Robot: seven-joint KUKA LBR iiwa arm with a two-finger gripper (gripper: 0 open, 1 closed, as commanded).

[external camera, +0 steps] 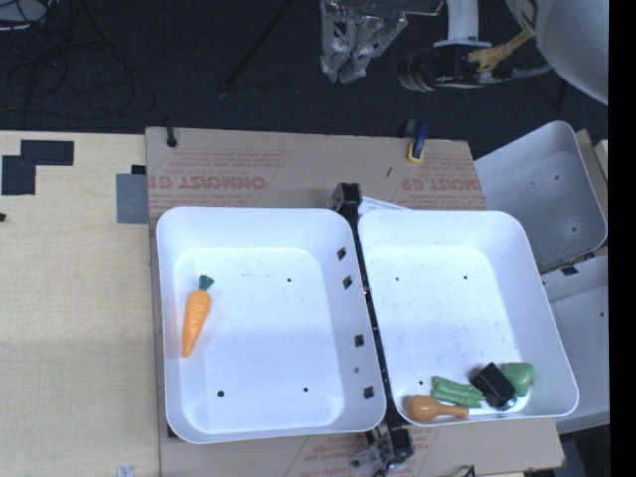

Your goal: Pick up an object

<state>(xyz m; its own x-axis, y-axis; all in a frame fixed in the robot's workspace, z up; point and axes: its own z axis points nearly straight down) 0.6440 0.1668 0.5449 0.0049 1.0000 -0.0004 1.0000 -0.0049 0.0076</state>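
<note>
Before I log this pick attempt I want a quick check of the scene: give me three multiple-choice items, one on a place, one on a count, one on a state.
1. Where does the carrot lie?
A. In the left bin, near its left wall
B. In the right bin, by the back wall
C. On the bench

2. How many items are clustered in the right bin at its front right corner?
A. One
B. Four
C. Seven

3. Where is the tool?
A. Down in the left bin
B. Raised beyond the bins' far edge
C. Touching the black object

Answers: 1 A, the orange carrot rests by the left wall. 2 B, an orange piece, a green pod, a black object and another green piece. 3 B, it sits against the dark background.
</note>
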